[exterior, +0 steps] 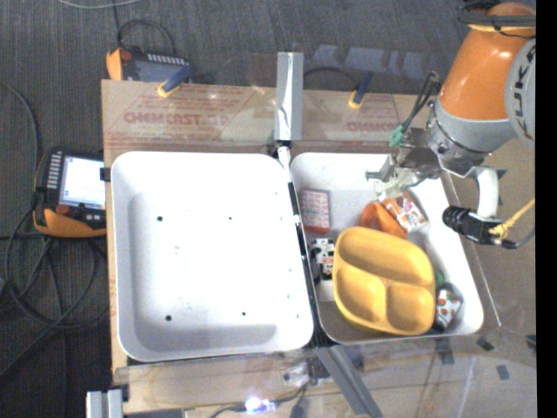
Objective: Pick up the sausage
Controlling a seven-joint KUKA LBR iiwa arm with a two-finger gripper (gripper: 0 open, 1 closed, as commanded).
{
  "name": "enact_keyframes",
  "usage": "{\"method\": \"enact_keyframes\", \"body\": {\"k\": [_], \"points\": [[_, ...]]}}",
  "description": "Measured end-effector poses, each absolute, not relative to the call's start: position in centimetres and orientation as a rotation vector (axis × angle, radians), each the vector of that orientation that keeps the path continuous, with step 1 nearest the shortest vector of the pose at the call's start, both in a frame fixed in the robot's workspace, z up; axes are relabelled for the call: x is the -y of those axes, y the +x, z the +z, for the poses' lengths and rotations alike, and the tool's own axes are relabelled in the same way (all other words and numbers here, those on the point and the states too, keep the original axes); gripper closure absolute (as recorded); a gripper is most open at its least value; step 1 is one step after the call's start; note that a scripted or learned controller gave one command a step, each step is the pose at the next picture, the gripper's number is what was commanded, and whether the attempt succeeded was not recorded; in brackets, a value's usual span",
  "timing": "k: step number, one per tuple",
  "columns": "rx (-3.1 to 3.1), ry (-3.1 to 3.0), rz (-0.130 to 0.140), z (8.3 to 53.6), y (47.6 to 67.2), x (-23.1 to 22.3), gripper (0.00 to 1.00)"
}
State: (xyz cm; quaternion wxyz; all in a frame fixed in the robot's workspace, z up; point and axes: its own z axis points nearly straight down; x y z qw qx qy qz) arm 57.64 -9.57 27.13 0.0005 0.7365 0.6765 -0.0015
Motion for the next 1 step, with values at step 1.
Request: {"method": "enact_keyframes", "body": {"k": [1], "points": [[-2.124,2.313,-0.005,27.13,57.64,9.58,0.0]]}}
